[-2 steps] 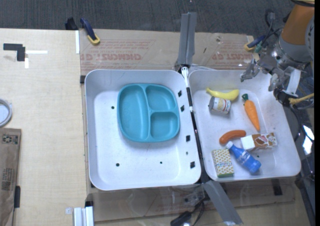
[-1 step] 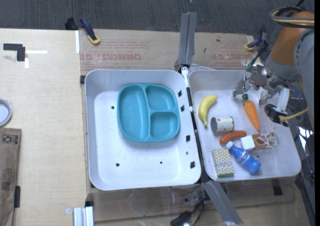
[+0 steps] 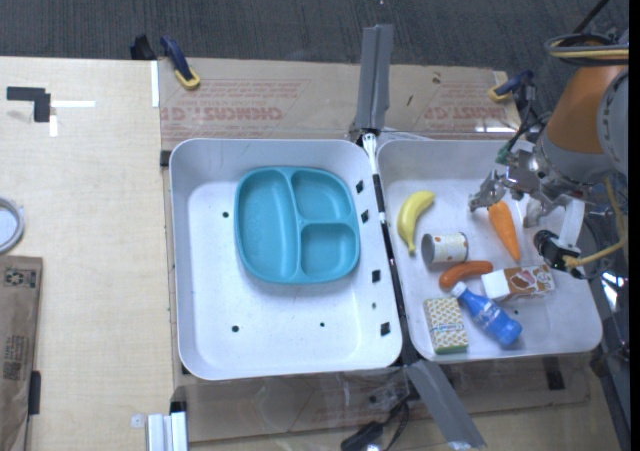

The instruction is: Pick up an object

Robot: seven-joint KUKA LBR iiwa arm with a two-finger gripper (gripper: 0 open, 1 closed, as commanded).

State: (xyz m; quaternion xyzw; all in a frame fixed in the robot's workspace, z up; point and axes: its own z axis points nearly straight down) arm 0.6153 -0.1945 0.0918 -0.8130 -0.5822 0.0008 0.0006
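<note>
Bins sit side by side on the bench, and we take them in turn. We see the left bin holding a blue divided plate, which has three compartments with nothing in them that we can make out; the plate lies toward the far half of that bin.

We find the right bin crowded. A banana lies near its far left side, just beside the dividing wall. To the right of it and nearer to us, a small white cylinder lies on its side. Just near of that, an orange sausage-like piece touches the cap end of a blue bottle, which lies slanted toward the near right corner. A yellow-green sponge block sits at the near left of this bin, beside the bottle. A brown and white carton lies right of the sausage piece.

We see a carrot lying slanted in the far right part of the bin. The gripper hangs just above its far end, its fingers spread to a moderate gap, and we see nothing held between them. The arm's orange band rises behind it at the right.
</note>
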